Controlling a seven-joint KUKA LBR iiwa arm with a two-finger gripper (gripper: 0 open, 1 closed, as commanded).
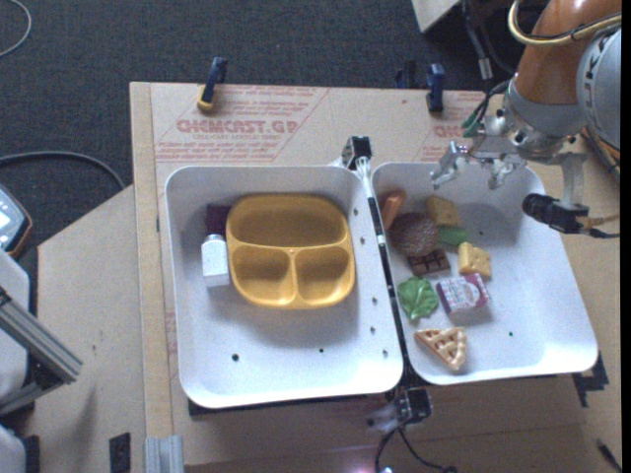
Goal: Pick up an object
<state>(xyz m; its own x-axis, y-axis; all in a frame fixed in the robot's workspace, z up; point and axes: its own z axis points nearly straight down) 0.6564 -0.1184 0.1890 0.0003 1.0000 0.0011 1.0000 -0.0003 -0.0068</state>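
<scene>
A brown tabletop [246, 126] on dark carpet [99, 57] bears two bins. The tool [475, 168] hangs spread open, gripping nothing, above the right bin [552, 304] near a cheese wedge [443, 211].

The arm [577, 62] is a fat rounded thing, orange over the upper wrist and pale grey below, with a thin yellowish cable looping over the orange part. Under it sits a metal gripper [476, 166] of silvery brackets, and a black cylinder sticks out to one side.

Dark carpet floor [118, 28], plywood bench [256, 116]
</scene>
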